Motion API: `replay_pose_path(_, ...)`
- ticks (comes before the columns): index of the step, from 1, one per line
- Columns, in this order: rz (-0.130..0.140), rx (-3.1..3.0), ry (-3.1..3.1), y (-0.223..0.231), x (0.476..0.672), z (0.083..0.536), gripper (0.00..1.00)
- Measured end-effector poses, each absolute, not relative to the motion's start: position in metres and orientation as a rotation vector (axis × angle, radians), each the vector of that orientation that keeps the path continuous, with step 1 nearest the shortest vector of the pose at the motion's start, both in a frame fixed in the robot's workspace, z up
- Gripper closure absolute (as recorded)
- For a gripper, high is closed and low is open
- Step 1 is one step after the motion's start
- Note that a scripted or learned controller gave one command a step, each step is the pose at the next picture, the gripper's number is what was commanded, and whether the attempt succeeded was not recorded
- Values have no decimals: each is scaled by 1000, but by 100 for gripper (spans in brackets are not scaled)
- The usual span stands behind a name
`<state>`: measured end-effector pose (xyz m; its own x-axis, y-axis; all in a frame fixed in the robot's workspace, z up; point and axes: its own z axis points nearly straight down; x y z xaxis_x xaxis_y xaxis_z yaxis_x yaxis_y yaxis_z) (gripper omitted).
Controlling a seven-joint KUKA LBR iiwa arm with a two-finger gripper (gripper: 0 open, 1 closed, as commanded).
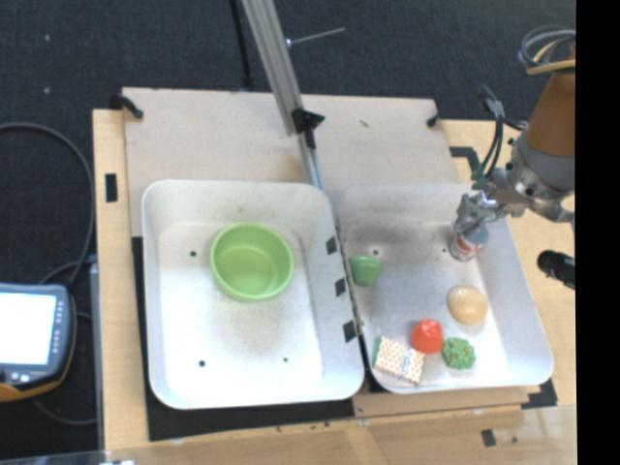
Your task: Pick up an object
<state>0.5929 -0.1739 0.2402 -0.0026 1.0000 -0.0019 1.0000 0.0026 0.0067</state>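
My gripper (472,225) hangs over the upper right part of the right bin (407,211). Directly below its tip lies a small silver and red object (463,250), partly covered by the gripper. A beige rounded object (467,304) sits lower in the same bin. Near the front edge are a red object (426,336), a green bumpy object (459,354) and a small patterned box (399,360). A small green cup (366,269) rests by the bin's left wall.
The left bin (184,356) holds a light green bowl (252,261). A metal pole (276,56) slants up from between the bins. A screen device (34,332) lies off the bench at the left.
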Motion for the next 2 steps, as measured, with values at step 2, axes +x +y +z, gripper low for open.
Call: replay_pose_path(2,2,2213,2229,-117,580,286,100)
